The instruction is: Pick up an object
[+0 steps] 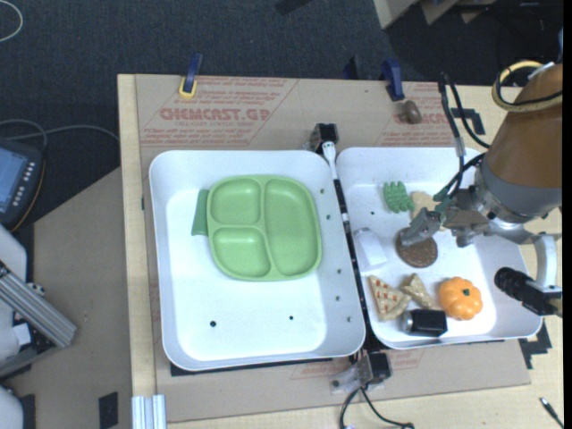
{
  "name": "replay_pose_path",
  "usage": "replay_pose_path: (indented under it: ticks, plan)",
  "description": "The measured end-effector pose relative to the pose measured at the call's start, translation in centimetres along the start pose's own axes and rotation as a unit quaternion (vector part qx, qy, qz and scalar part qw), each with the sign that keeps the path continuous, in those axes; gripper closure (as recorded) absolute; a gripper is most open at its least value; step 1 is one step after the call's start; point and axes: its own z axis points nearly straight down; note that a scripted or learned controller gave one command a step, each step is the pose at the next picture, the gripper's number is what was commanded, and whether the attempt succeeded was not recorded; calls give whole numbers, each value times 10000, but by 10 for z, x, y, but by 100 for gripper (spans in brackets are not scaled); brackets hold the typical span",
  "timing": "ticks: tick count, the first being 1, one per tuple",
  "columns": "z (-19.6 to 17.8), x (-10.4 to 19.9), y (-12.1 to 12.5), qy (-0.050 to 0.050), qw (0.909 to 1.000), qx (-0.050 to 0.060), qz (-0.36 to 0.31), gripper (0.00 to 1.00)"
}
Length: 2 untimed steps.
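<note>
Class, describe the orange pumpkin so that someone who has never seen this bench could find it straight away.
Start with the two white bins side by side and take the right bin, the one the arm reaches into. Look near its front right corner, just right of the waffle pieces. The pumpkin sits there: the one round, bright orange thing with a small green stem.

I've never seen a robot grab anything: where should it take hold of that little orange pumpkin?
Probably across the round body of the pumpkin, coming straight down from above. It sits upright with bare bin floor on its right; the black block crowds its left.
</note>
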Motion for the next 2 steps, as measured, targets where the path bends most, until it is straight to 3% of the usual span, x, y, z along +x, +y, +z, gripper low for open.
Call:
replay_pose_path:
  ticks: [1,2]
  plan:
    - [-7,0,3,-8,10000,-73,-17,0]
    - [36,0,2,0,10000,-42,-13,0]
